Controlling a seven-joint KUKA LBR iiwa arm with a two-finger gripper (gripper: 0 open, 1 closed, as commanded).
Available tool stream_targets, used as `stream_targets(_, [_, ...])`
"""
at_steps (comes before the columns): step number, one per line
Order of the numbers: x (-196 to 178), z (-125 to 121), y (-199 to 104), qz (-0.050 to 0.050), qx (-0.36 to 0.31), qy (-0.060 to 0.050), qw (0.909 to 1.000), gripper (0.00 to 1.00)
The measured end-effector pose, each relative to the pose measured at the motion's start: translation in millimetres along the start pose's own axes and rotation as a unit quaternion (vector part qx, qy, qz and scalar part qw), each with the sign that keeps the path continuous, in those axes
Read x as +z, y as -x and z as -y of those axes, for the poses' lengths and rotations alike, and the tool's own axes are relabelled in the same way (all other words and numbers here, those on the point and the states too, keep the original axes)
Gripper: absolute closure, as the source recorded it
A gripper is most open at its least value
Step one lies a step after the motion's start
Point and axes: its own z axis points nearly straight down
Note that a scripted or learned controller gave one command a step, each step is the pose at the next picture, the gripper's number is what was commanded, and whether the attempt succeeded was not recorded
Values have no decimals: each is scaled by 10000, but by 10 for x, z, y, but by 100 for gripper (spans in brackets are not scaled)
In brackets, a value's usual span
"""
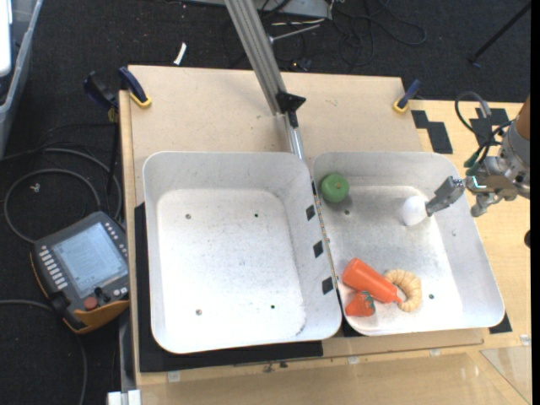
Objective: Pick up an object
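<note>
Now reaching into right bin (472,251), gripper (445,196) nearing white ball (413,210).
Finger spread impossible to tell (carrot (371,280) lying well apart).

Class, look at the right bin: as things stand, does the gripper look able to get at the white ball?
Probably yes. The gripper sits right beside the white ball at its right, and nothing lies between them. The green ball, orange carrot and other pieces lie well away, so the way looks free.
</note>
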Motion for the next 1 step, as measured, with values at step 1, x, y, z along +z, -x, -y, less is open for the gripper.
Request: stream_targets(1, [-20, -8, 0, 6, -2, 19, 10000, 0])
